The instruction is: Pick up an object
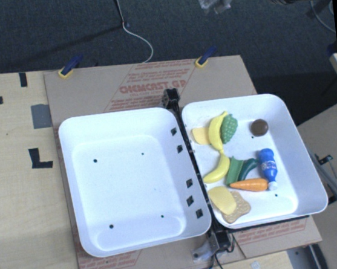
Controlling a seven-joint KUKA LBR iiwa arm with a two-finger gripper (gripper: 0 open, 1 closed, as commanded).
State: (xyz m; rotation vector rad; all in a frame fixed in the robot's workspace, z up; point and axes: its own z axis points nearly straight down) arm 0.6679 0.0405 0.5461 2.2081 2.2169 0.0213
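- The brown board (150,84) under the two bins carried red print on its far part, between the bins and the board's far edge; the large line looked like "CHEMCAST GP", though the letters were blurred.
- Smaller red lines stood above and beside that word on the same board, too small to read.
- Red print also showed along the near edge of the board, below the left bin (125,182) and below the right bin (294,164), not legible.
- The blue bottle (268,165) in the right bin bore a pale label, its wording too small to tell.
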